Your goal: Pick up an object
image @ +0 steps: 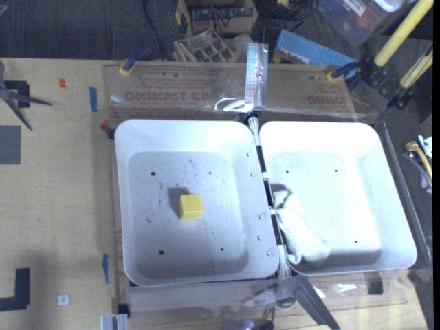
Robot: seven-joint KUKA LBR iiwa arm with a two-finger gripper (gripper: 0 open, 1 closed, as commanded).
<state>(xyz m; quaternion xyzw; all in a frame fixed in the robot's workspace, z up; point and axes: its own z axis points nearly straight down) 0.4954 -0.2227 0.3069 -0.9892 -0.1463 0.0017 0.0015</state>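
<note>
Camera view looks down at a slant on a tan worktop (55, 205) carrying two shallow white bins set side by side, their inner rims touching along a seam in the middle. Lying flat on the floor of the left bin (137, 150), a little left of its centre and slightly toward the near side, is a small yellow block (191, 206), apart from every wall. Dark specks and a few small holes dot the grey floor around it.

Against the inner wall of the right bin (344, 143), at its near left corner, lies a crumpled white thing (297, 232), soft-looking like cloth or wrapping; what it is cannot be told. It stretches from about the middle of that wall down toward the near rim.

Behind both bins a clear plastic sheet with red lettering (179, 91) lies across the worktop, pinned by clamps at its far corners. Blue tape marks (93, 99) sit on the worktop to the left.

Of the claw, nothing can be said as to whether it is apart or together.
</note>
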